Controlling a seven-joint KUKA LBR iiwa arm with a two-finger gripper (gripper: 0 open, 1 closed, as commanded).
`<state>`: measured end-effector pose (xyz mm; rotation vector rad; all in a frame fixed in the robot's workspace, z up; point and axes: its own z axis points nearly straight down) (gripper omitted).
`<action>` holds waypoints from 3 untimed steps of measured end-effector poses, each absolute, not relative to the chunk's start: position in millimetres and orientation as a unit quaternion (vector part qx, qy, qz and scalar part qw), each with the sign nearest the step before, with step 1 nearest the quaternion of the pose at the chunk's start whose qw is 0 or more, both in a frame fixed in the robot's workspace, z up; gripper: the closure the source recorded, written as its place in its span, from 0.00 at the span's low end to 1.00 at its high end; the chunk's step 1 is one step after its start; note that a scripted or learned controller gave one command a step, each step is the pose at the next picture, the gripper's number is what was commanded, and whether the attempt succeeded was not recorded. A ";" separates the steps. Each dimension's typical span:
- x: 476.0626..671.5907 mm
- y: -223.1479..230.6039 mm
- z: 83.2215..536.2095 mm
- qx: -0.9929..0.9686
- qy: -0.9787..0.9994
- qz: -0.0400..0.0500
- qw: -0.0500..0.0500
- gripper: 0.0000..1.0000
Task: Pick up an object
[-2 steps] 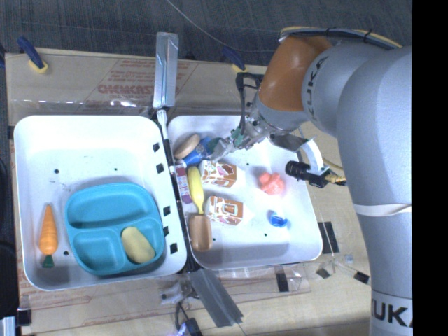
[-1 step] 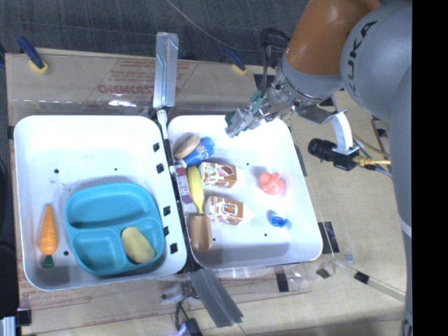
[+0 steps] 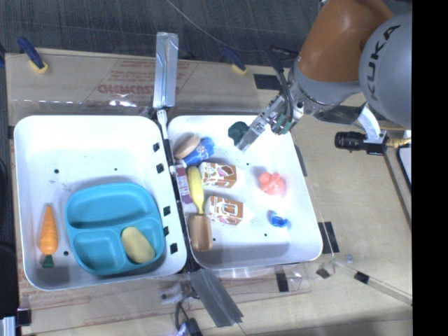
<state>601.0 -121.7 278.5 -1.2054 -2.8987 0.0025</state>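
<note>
My gripper (image 3: 246,140) hangs over the far edge of the right bin (image 3: 302,208), reaching in from the upper right. Its tip is right beside a small dark green object (image 3: 236,129) near the bin's back wall; I cannot tell whether they touch. Further into the bin lie a bread roll (image 3: 186,146), a blue item (image 3: 205,150), a banana (image 3: 194,187), two brown-and-white cartons (image 3: 218,175) (image 3: 225,211), a pink-red fruit (image 3: 271,182), a small blue piece (image 3: 278,220) and a brown sausage-shaped toy (image 3: 199,232).
The left bin (image 3: 35,138) holds a blue divided tray (image 3: 105,212) with a yellow potato-like object (image 3: 138,244) in one compartment, and a carrot (image 3: 47,231) beside the tray. A metal clamp (image 3: 165,68) stands where the two bins meet at the back.
</note>
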 end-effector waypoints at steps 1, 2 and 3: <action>616.6 -174.2 163.3 -0.304 -0.953 0.001 0.005 1.00; 592.4 -152.0 211.7 -0.068 -0.998 0.000 -0.001 1.00; 591.8 -152.6 210.7 -0.068 -0.998 0.000 0.000 0.00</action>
